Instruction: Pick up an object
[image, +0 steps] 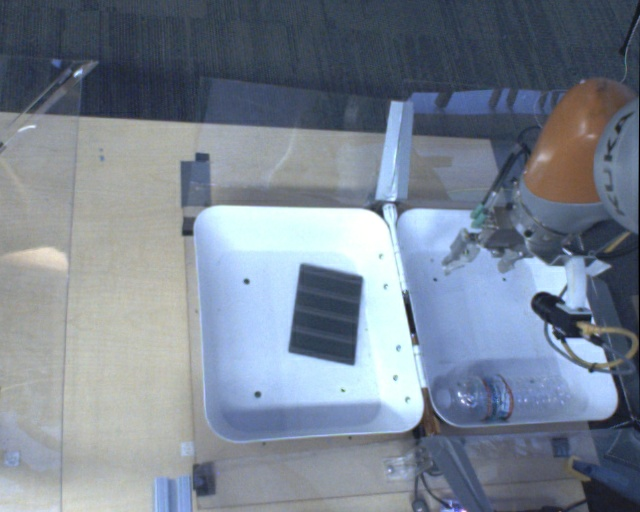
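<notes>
A clear plastic bottle (497, 396) lies on its side along the near wall of the right bin (437, 300), its long axis running left to right; which end carries the cap cannot be told. The left bin (225, 300) holds a dark ribbed rectangular pad (326, 313) lying flat near its middle, its long axis running near to far with a slight tilt. The gripper (482, 248) hangs over the far part of the right bin, well apart from the bottle, its fingers spread open with nothing between them.
</notes>
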